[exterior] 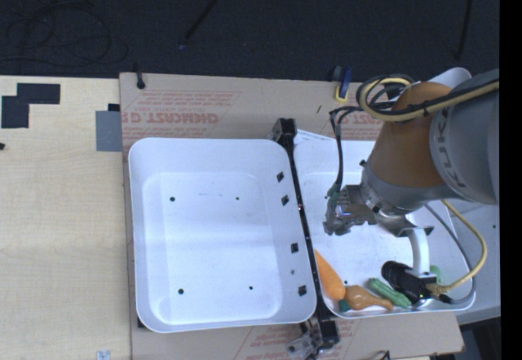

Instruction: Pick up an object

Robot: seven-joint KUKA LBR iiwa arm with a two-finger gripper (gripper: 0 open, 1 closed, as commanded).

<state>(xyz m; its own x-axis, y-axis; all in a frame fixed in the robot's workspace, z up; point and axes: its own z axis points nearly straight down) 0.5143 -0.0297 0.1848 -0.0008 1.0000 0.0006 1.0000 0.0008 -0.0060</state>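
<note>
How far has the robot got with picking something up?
Done: the arm is positioned over the right bin. In hand: the gripper hangs over it, near the orange carrot-shaped piece, with no object visibly held. Left: gripping and lifting one, such as that piece or the green ones nearby.

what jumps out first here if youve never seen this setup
The bulky grey arm with its orange band reaches in from the right over the right bin, with its gripper low near that bin's left wall. Next come the bright colours at the bin's near edge: an orange piece against the left wall and a green piece to its right.
</note>
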